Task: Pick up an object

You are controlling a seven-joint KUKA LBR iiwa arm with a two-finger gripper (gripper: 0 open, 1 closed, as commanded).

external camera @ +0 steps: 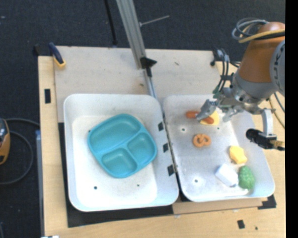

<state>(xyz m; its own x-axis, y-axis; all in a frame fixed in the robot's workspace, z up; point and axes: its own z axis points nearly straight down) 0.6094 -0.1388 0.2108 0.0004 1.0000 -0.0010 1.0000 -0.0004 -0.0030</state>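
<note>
My gripper hangs over the back left of the right bin, its two fingers spread apart. A small yellow piece shows just below and between them, close to the left finger; I cannot tell whether it touches it. An orange-red piece lies just left of the gripper. In front of the gripper an orange pretzel-shaped toy sits on the bin floor. Nothing is lifted off the floor.
Toward the right bin's front right lie a yellow toy, a white block and a green lumpy toy. The left bin holds a blue divided plate. A metal post rises behind the bins.
</note>
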